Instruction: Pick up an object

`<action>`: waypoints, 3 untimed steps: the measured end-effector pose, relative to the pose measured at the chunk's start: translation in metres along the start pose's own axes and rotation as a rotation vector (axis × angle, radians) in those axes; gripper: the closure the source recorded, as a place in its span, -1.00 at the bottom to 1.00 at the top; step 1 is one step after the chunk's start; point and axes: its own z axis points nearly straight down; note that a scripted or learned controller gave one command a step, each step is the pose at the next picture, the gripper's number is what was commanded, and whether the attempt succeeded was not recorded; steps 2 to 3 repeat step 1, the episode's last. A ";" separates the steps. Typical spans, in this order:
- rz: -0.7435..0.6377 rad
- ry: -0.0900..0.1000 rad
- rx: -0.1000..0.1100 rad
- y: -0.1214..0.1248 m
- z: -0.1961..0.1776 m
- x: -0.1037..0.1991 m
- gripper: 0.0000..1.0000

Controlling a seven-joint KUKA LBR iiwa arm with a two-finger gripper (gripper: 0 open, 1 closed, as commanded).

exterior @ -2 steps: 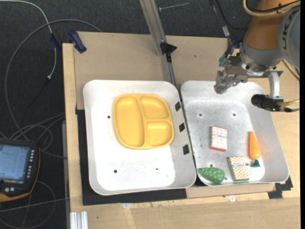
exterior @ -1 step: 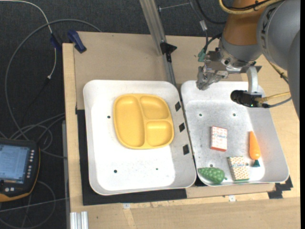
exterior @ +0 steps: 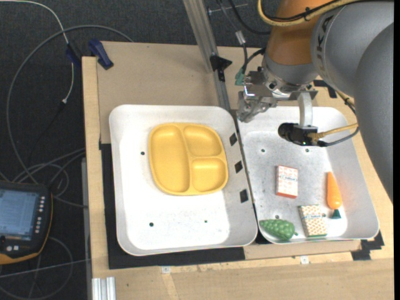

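With the gripper (exterior: 253, 107) high at the right bin's (exterior: 356, 220) far-left corner, jaws' state unclear, descend squarely over the orange carton (exterior: 287, 181)

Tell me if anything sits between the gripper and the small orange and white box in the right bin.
Nothing visible does. The gripper hangs at the right bin's far left corner; bare bin floor separates it from the small orange and white box.
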 end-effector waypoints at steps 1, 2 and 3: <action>-0.001 0.000 0.001 -0.009 0.004 0.051 1.00; -0.001 0.000 0.001 -0.009 0.004 0.051 1.00; -0.001 0.000 0.001 -0.009 0.004 0.051 1.00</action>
